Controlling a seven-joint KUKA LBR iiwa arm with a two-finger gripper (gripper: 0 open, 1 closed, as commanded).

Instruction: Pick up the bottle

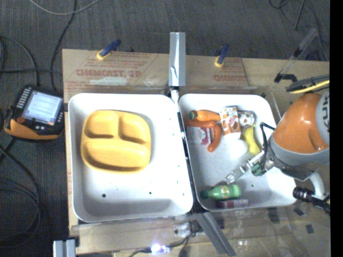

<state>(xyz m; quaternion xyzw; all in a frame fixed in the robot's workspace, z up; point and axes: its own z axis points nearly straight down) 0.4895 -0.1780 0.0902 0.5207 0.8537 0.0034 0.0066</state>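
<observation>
Bench cardboard [110, 73]: "CHEMCAST" | bottle [221, 191]: green, label unreadable | end effector [231, 176]: fingers' state unclear

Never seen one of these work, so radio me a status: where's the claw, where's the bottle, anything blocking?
Gripper low in right bin, just above bottle. Green bottle lying flat at front wall, not held. Nothing between them; toy food farther back.

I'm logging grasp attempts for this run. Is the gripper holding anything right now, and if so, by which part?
Nothing is held. The gripper hangs just above the green bottle, which lies on its side in the right bin.
</observation>
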